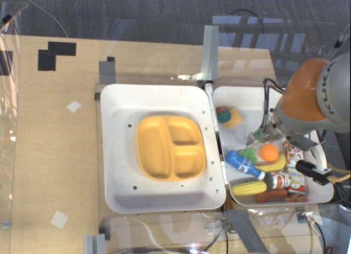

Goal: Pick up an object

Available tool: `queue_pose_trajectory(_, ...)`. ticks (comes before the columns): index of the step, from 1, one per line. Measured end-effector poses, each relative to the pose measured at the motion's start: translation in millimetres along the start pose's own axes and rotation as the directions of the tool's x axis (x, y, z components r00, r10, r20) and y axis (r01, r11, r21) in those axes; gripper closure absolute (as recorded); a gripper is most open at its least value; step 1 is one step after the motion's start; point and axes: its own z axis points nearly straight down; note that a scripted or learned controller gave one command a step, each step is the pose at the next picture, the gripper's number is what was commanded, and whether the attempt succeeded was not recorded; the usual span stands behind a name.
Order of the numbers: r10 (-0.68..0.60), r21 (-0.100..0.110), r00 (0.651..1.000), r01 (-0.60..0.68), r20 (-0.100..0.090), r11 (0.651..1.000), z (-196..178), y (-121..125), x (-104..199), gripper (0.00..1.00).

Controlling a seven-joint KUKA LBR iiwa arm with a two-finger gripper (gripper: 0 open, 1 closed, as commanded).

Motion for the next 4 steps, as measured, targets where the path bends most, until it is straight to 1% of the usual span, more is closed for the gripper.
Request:
queue_pose_trajectory(1,0.000,0.002,1.000,0.000,-0.001,1.000,1.2,-0.8,0.3,0.00)
queue_pose_trajectory(2,0.131,0.021,0.991,-0.131,-0.002,0.991,19.0,-6.4,-61.3,0.00)
queue_pose_trajectory(3,0.124,0.011,0.992,-0.124,0.004,0.992,4.6,-2.2,-62.1,1.00)
queue_pose_trajectory(4,0.117,0.005,0.993,-0.117,0.006,0.993,-7.1,0.5,-62.1,1.00)
